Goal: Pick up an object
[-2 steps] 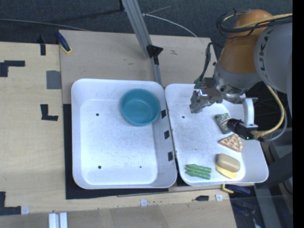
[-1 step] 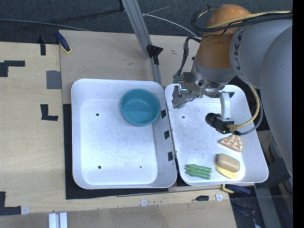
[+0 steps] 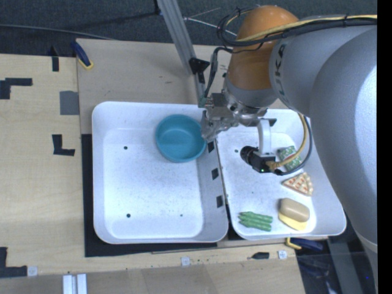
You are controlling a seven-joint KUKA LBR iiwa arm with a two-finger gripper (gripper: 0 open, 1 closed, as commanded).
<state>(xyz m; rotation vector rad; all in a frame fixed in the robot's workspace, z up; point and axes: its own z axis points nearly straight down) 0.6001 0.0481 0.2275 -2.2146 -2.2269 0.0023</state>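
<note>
A blue bowl (image 3: 178, 138) sits at the upper right of the left bin (image 3: 122, 182), close to the divide between the bins. My gripper (image 3: 209, 129) hangs from the grey and orange wrist right at the bowl's right rim. Its dark fingers are shut on that rim, one inside and one outside. In the right bin (image 3: 334, 222) lie a pizza slice (image 3: 298, 183), a tan and yellow block (image 3: 294, 213) and a green bean pod (image 3: 255, 220).
The big grey arm covers the right bin's far and right side. A black cabled part (image 3: 260, 159) of the wrist hangs over the right bin's middle. A slanted metal pole (image 3: 177, 29) rises behind the bins.
</note>
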